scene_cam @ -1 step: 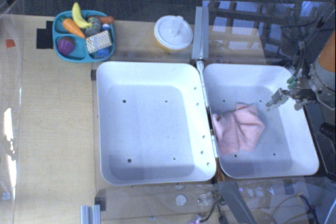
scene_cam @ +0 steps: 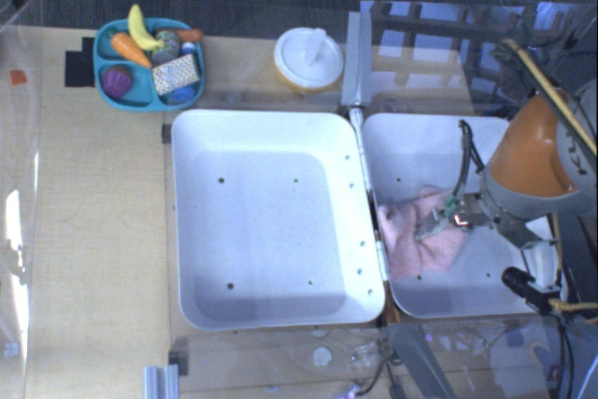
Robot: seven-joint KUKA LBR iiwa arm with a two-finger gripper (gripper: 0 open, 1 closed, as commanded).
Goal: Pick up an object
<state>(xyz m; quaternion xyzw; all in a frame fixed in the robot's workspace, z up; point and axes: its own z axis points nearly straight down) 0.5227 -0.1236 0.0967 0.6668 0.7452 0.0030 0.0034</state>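
Observation:
A crumpled pink cloth (scene_cam: 411, 234) lies against the left wall of the right bin (scene_cam: 420, 149). My gripper (scene_cam: 433, 224) reaches in from the right and sits low over the cloth's right part, its tips touching or just above the fabric. The grey arm with its orange band (scene_cam: 528, 154) stretches away to the right behind it.
The left bin (scene_cam: 271, 220) sits beside the right one. Behind the bins stand a blue tray (scene_cam: 145, 61) of toy food and a white lidded tub (scene_cam: 309, 59). A clear frame (scene_cam: 448, 42) rises behind the right bin.

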